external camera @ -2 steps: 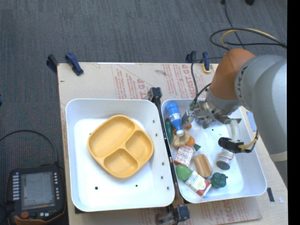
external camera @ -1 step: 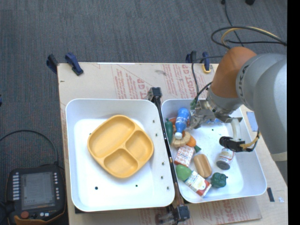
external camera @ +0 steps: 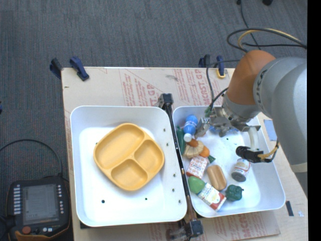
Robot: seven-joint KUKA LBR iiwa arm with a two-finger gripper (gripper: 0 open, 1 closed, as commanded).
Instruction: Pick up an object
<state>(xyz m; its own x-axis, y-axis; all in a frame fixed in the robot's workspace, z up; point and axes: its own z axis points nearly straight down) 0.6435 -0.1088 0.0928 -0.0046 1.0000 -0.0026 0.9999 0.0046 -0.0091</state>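
Robot arm (external camera: 271, 94) reaches over a bin of toy groceries, its gripper (external camera: 216, 123) low above the upper left corner.

Seen from the overhead camera, the grey arm with its orange band comes in from the right and hangs over the right bin (external camera: 271, 195); whether its jaws are open or closed, or grip anything, cannot be told. Just left of the gripper lies a blue bottle (external camera: 189, 124). Below it sit a pastry-like piece (external camera: 194, 148), a red-and-white packet (external camera: 197, 166), a tan loaf (external camera: 216, 176), a green pepper (external camera: 233, 192), a small carton (external camera: 211, 197) and a small can (external camera: 241, 169). The left bin (external camera: 85, 195) holds a yellow divided plate (external camera: 129, 156). Both bins rest on a plywood board (external camera: 125, 87), with a handheld controller (external camera: 35, 207) on the carpet at lower left.
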